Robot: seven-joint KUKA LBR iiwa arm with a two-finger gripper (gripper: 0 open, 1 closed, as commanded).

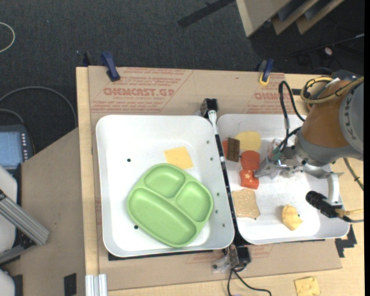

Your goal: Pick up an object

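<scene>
Floor (52, 34) is dark grey carpet, top & left of frame, w/ thin pale cables (40, 92) looping across it at upper left. Tabletop (173, 87) is brown board w/ red printed lettering along its far strip, pinned by blue clamps (110, 65) at the far edge, one w/ a yellow grip at upper right. Tan wooden furniture (283, 14) at top right. Blue-lit screen (10, 147) at left edge; grey metal rail (23, 219) at lower left. Light is even, soft shadows.
</scene>
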